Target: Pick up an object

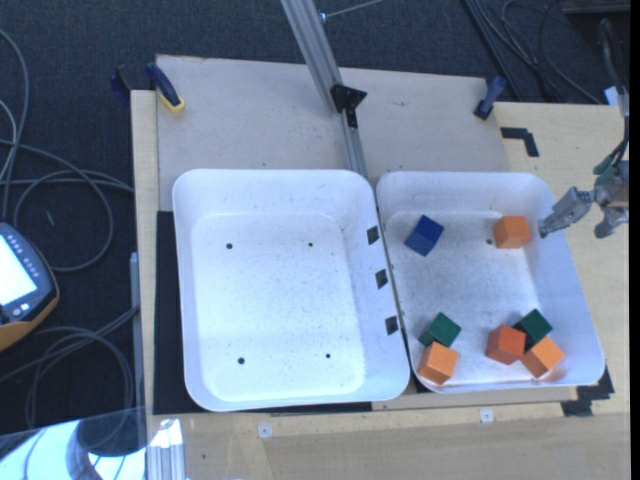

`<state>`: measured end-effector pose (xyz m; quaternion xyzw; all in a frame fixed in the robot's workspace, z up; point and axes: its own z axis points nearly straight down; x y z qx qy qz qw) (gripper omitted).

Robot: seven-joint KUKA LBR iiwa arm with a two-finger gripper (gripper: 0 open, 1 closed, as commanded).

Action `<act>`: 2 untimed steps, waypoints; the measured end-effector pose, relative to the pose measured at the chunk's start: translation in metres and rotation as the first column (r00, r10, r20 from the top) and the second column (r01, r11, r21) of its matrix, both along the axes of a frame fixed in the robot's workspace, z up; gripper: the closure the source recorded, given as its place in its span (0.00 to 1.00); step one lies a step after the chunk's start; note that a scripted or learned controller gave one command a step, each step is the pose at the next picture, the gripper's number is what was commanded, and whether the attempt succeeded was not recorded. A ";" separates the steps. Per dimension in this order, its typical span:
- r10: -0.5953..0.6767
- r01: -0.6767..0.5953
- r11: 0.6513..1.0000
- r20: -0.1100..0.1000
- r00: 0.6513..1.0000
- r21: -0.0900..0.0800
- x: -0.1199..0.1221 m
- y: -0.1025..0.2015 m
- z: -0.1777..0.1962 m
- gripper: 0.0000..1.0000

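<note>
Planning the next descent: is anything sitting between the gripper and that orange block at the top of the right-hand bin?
Nothing visible does. The gripper is at the right bin's right rim, and the orange block lies just inside it with bare bin floor between them. The blue block sits farther left, beyond the orange one.

Well to the left of the end effector (585, 213) lies the left bin (200, 268), its speckled white floor marked by four dark dots, with small black clips (381, 279) along the edge where it meets its neighbour. Up and to the left of the end effector, a slanted metal bar (318, 53) crosses the pale table (260, 113), and blue clamps (165, 86) grip the table's far corners. Farthest left, black cables (60, 193) loop over dark carpet beside a handheld screen (20, 278).
</note>
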<state>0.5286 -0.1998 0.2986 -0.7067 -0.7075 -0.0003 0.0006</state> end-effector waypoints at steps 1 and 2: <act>0.000 0.000 1.000 -0.009 1.000 0.003 0.005 0.013 -0.161 0.00; -0.002 0.002 1.000 -0.001 1.000 0.000 -0.039 0.013 -0.201 0.00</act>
